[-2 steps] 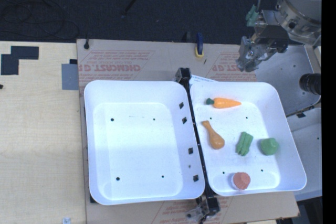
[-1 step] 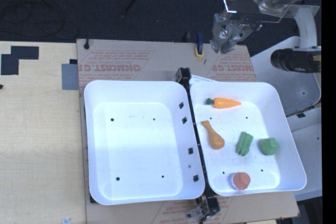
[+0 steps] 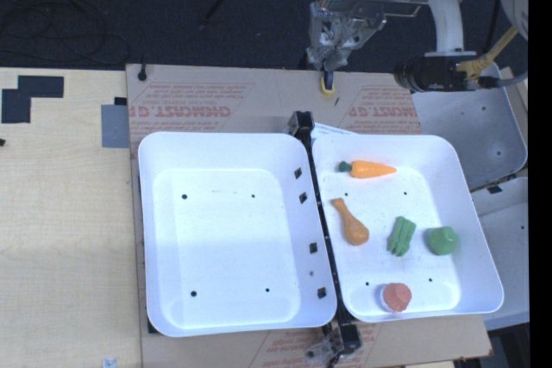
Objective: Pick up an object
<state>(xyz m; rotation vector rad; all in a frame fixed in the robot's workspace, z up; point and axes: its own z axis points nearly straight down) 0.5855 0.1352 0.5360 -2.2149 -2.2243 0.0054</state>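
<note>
Five items we see in right bin (image 3: 466,211); claw (image 3: 328,82) hangs above the bins' far edge, opening can't tell.

Smooth white plastic bins (image 3: 155,185) sit on matt brown cardboard (image 3: 216,103) over pale wood bench (image 3: 60,220).

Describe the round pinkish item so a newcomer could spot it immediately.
Start at the right white bin, the one holding toy food. Go to its near edge, below the green pieces: the flat round pink-red disc lies there. It is the only reddish, coin-shaped item; its neighbours are orange or green.
</note>
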